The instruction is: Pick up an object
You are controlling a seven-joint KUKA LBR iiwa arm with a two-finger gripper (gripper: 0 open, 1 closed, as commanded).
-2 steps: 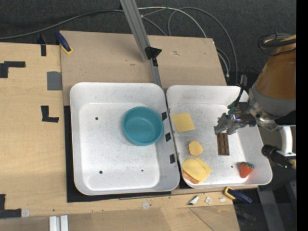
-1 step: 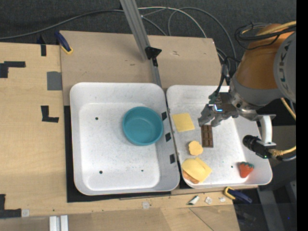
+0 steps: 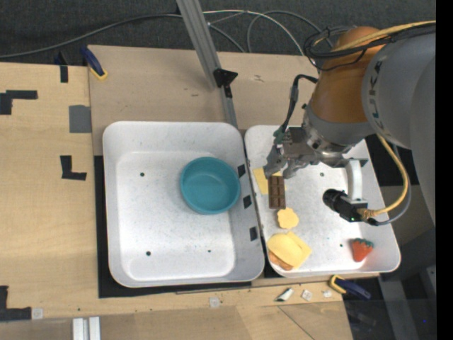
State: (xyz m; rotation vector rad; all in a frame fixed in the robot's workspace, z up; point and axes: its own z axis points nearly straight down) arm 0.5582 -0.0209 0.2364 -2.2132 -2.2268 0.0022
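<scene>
The two-finger gripper (image 3: 277, 167) hangs low over the left part of the right white bin (image 3: 322, 257), its dark fingers pointing down and to the view's left; whether they are spread or pressed together I cannot tell, since the wrist body covers most of them. Directly beneath the fingertips lies a small brown rectangular bar (image 3: 277, 192), the likeliest thing to be picked. It rests on the bin floor with its long axis running nearly up and down in the view, its upper end touching or just under the gripper tip. Just to its left, against the bin wall, sits a pale yellow flat wedge (image 3: 260, 181). Below the bar come a round yellow biscuit-like piece (image 3: 287, 219) and then a larger yellow bun-shaped toy (image 3: 288, 250). Well apart, in the bin's lower right corner, is a small red strawberry toy (image 3: 362, 249). The left white bin (image 3: 127, 257) holds a teal round bowl (image 3: 209, 184). Judging from this, a straight descent should meet the bar across its narrow width.
</scene>
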